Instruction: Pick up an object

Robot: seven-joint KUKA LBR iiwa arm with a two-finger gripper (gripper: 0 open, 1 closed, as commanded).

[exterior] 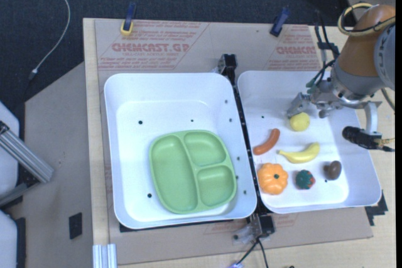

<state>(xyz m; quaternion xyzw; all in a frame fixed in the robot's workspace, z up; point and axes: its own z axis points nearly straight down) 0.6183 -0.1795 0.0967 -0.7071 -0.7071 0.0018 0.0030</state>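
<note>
Bench, right bin [358, 194]: we see the gripper [306, 107] over the lemon [300, 122], finger state unclear. Lemon looks light, rigid, slick; we'd pinch across its middle.

The right bin [352, 194] is crowded toward its front: a sausage [266, 141], banana [300, 152], pumpkin [272, 178], a small green-and-red piece [304, 179] and a brown one [333, 169] lie close together. A lemon [300, 122] sits just beside the gripper [308, 105]. The left bin [125, 110] has open floor behind its green tray [190, 170].
</note>
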